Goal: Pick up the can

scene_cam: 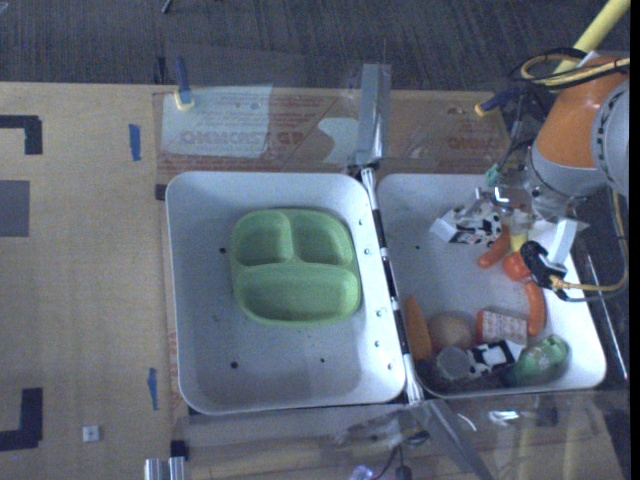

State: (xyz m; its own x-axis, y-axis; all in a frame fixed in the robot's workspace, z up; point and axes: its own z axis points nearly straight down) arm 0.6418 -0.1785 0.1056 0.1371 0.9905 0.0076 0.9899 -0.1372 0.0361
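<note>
— Two white bins are seen side by side; what is found along the near edge of the right bin?

— At its near wall a row is packed: the can, grey-topped, lies toward the near left corner, a black-and-white item touches it on its right, and a green object follows in the near right corner.

— What is crowded around the can?

— A brownish round item is set just behind it, an orange stick is laid along the left wall beside it, and a red-and-white packet is placed behind the black-and-white item. No writing on these can be read.

— And farther off?

— An orange piece, another orange piece and a black-and-white carton are scattered toward the far side. In the left bin a green divided tray is held. Beyond the bins a clear sheet with faint, unreadable lettering is taped down.

— Where is the gripper?

— It is positioned over the far right part of the right bin, well apart from the can, which lies nearer and to the left. Whether the jaws are wide or narrow cannot be told.
</note>
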